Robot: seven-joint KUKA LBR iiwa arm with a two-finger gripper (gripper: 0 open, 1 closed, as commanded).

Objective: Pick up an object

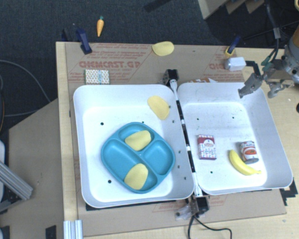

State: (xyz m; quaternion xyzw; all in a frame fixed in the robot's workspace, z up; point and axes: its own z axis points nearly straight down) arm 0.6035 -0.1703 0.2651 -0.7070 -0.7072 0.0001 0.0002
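A bench seen from above at a slant holds two shallow white bins side by side, the left bin (84,133) and the right bin (269,123), meeting along a dark hinge-like strip down the middle. In the left bin sits a blue divided plate (114,156) with three compartments; one pale yellow rounded piece (138,140) lies in its upper compartment and a second yellow piece (136,176) lies in its lower compartment, while the large left compartment is bare blue. A third yellow piece (159,107) lies on the white floor of the same bin, near its upper right corner and apart from the plate. In the right bin, toward the lower half, lie a small red and white box (207,147), a banana (242,165) and a small red and white can (248,152); the can is just beside the banana, possibly touching it, and the box is a little to their left. The gripper (261,83) hangs at the upper right corner of the right bin, well apart from all three objects, with nothing between its fingers (their spread is too blurred to judge). On the bench beyond the bins lie another yellow piece (163,48) and a small patterned packet (97,76).
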